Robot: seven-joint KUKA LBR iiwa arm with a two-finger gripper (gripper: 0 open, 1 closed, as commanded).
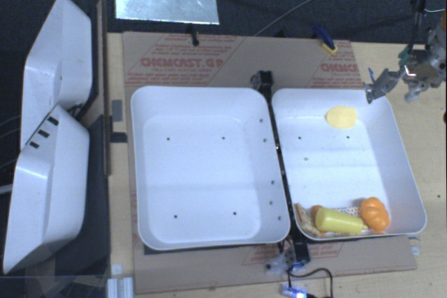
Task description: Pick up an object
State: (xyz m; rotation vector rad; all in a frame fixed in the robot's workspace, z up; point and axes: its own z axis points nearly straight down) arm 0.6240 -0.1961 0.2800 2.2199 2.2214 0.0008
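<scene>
Camera view is looking down on two shallow white bins sitting side by side on a bench. The gripper (pixel 397 84) is hanging at the far right, outside the far right corner of the right bin (pixel 405 150), with its two fingers spread apart and nothing showing between them. Inside that bin, a pale yellow round piece (pixel 341 117) is lying near the far wall, apart from everything else. Along the near wall, a yellow cylinder-shaped object (pixel 339 221) is lying on its side, with an orange pumpkin-like object (pixel 375 213) just beside it on the right and a flat tan piece (pixel 304 217) touching it on the left. The left bin (pixel 140 164) is sitting against the right bin's left wall.
</scene>
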